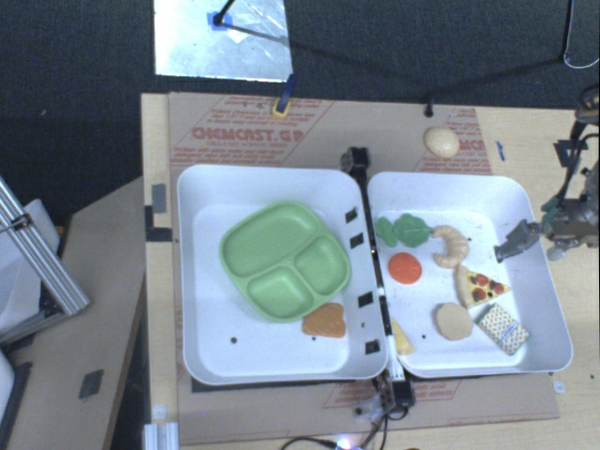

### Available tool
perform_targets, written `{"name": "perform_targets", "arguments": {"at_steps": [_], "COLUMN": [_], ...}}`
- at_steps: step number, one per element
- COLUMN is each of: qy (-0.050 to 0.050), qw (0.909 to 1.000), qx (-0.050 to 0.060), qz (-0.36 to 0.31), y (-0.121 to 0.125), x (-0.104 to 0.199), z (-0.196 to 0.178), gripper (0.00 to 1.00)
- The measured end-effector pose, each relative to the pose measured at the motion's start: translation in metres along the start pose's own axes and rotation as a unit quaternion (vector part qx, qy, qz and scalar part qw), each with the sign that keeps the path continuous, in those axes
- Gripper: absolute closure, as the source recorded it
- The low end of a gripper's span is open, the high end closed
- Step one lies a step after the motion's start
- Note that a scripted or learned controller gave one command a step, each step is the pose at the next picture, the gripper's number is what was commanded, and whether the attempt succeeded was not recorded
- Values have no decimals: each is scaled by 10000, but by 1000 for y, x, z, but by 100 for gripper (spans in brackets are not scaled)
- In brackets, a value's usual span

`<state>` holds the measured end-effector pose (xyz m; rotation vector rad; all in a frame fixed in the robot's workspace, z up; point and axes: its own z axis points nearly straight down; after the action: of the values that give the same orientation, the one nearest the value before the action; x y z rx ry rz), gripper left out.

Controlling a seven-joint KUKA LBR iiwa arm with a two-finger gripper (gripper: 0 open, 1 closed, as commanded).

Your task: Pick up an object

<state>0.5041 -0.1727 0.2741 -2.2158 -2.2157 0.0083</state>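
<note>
A: Camera view has the grey tool (518,240) at the right rim of the right-hand shallow white bin (525,195), well above the items and carrying nothing. I'd call this the approach step; no pick has begun.

B: Are its fingers spread or pressed together?

A: I cannot tell; it is small and seen edge-on. Only a grey tip pokes in over the bin wall, with the rest of the arm mostly cut off at the right.

B: What is there to take?

A: In that bin: a triangular pizza-slice toy (480,287) nearest the tool, a pale curled croissant-like piece (452,245), a round orange disc (405,267), a green leafy piece (405,229), a tan round cookie-like piece (454,322) and a small patterned packet (500,327). The left-hand white bin (202,195) holds a green divided plastic plate (283,261).

B: So next?

A: Likely move inward over one piece, line up, then descend. The pizza slice and packet lie close together, so a clean descent matters.
</note>
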Motion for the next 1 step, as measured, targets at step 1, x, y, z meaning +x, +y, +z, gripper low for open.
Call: {"name": "perform_targets", "arguments": {"at_steps": [1], "qy": [-13], "qw": [10000], "qx": [-56], "qz": [-18], "y": [2], "x": [1], "z": [-6], "gripper": [0]}}
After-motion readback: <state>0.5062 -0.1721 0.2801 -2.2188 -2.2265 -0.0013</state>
